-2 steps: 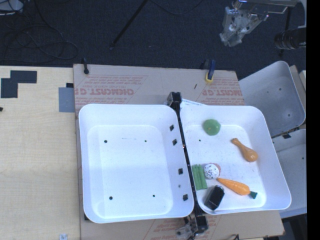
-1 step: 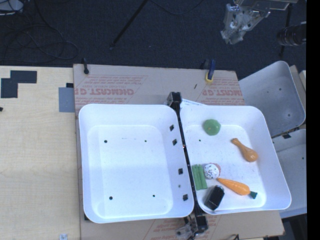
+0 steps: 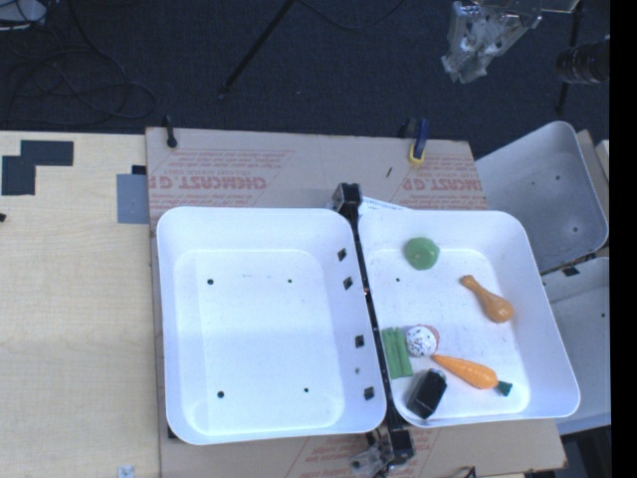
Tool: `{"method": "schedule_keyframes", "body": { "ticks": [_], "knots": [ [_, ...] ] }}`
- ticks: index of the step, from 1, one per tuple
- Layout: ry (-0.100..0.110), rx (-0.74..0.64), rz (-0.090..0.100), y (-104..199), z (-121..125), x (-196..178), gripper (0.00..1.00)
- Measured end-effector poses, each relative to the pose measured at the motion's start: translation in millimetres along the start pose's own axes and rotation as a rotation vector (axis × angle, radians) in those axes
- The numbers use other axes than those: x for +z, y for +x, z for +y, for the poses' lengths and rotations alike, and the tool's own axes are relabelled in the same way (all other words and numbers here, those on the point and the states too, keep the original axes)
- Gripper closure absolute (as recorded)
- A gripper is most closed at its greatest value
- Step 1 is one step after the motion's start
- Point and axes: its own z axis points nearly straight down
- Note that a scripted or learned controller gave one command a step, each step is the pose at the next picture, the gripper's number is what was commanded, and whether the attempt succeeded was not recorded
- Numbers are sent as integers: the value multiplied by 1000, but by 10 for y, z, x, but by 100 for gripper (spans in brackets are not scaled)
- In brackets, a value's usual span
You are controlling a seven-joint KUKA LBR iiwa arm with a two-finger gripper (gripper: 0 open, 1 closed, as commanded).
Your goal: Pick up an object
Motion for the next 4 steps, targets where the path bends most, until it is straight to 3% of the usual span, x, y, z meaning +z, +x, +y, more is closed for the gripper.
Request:
{"method": "schedule_keyframes", "body": {
  "ticks": [4],
  "knots": [
    [14, -23, 0, 66, 6, -364, 100]
  ]
}}
